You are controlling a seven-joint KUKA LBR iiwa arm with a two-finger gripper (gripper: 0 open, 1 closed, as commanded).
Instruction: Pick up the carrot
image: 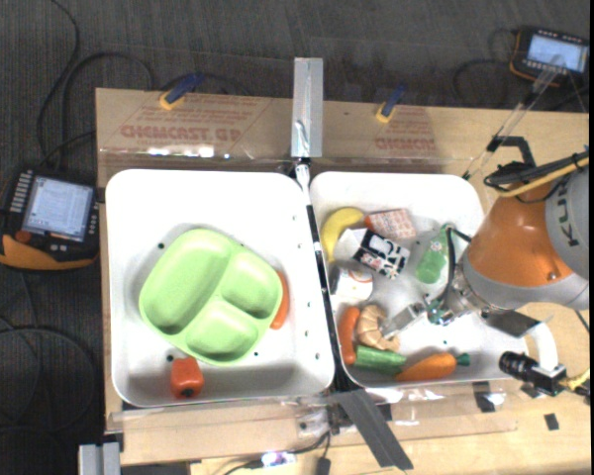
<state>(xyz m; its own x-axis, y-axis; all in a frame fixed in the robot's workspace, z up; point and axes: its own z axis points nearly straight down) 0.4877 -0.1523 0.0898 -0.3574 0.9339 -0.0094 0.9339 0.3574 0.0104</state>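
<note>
The carrot point(427, 367), orange with a short green top at its right end, lies along the front wall of the right bin point(475, 198). Just to its left is a green cucumber-like piece point(380, 359). My gripper point(433, 313) hangs low over the right bin, a little behind the carrot and apart from it. The arm's orange band point(515, 247) and grey wrist cover the bin's right part. I see nothing of the carrot inside the gripper.
The right bin also holds a banana point(339, 228), a black and white box point(381, 254), a green bottle point(433, 263), a bread-like piece point(373, 327) and an orange-red vegetable point(348, 331). In the left bin lie a green divided plate point(210, 293) and a red-orange object point(185, 376).
</note>
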